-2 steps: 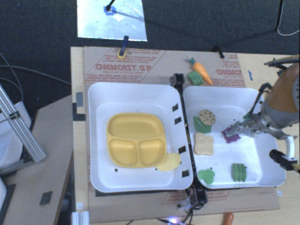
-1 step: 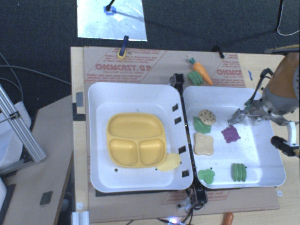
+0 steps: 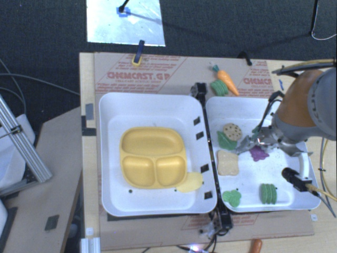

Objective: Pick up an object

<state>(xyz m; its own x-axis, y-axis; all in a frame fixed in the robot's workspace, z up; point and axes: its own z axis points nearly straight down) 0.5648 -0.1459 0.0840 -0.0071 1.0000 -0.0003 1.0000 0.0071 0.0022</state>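
Beside pincer (image 3: 247,144), perhaps purple toy (image 3: 258,153)

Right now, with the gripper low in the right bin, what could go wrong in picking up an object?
1. The gripper sits among the cookie, green leaf, bread slice and purple piece; it may push one aside instead of grasping it.
2. These pieces look flat, so a grasp may slip.

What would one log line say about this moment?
arm: over right bin | tool: low, by purple toy and cookie | held: nothing seen | left bin: yellow tray
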